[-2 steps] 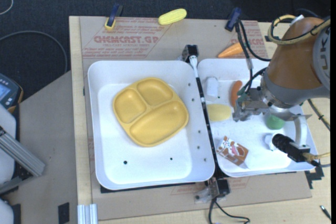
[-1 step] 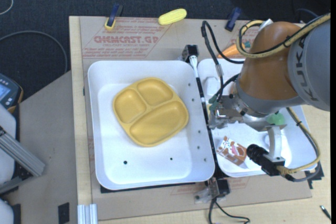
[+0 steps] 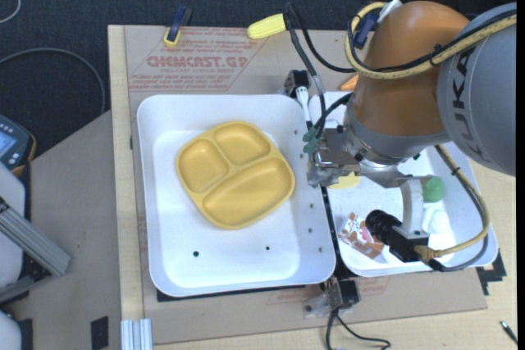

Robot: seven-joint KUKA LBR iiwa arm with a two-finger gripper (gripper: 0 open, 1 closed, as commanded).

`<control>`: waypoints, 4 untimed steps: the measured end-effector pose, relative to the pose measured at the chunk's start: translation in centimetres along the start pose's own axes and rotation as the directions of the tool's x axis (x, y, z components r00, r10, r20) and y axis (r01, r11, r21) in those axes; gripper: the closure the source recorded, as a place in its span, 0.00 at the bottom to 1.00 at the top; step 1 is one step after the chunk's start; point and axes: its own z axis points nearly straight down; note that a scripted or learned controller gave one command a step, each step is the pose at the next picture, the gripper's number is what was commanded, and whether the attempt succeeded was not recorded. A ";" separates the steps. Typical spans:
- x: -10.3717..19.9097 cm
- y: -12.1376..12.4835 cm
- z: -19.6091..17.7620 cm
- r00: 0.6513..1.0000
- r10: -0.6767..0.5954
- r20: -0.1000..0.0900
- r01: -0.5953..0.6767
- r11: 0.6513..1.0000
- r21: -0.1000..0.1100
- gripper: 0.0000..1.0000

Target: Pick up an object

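We counted two white bins, the left bin (image 3: 168, 254) and the right bin (image 3: 353, 258), side by side on the bench. The left one held one thing, a yellow divided plate (image 3: 236, 174) with three compartments, lying flat. In the right one we made out four small things: one printed packet (image 3: 358, 233) near the front-left corner, one green piece (image 3: 433, 190), one white piece (image 3: 436, 220) just in front of it, and one pale yellow scrap (image 3: 345, 182) right under the gripper. Two clamps, one yellow-handled (image 3: 267, 27) and one blue-and-yellow (image 3: 175, 26), sat at the bench's far edge.

The plate lay apart from all four walls, nearest to the right one. Bare floor ran wide along the left and front of that bin. The right bin gave far less room, since the arm (image 3: 410, 78) covered most of it and the small things crowded its front half.

The arm came in from the right, its orange band above the right bin's far part and its wrist pointing down. The gripper (image 3: 328, 166) stood at the right bin's left edge, beside the shared rim and just right of the plate. We could not tell whether it was spread or pressed together, and we saw nothing held in it.
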 end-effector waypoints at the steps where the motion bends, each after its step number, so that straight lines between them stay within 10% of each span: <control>1: 7.8 0.1 -8.5 1.000 -0.003 -0.003 0.003 1.000 -0.005 1.00; 4: 7.4 0.2 -11.1 1.000 0.003 0.004 -0.003 1.000 0.000 1.00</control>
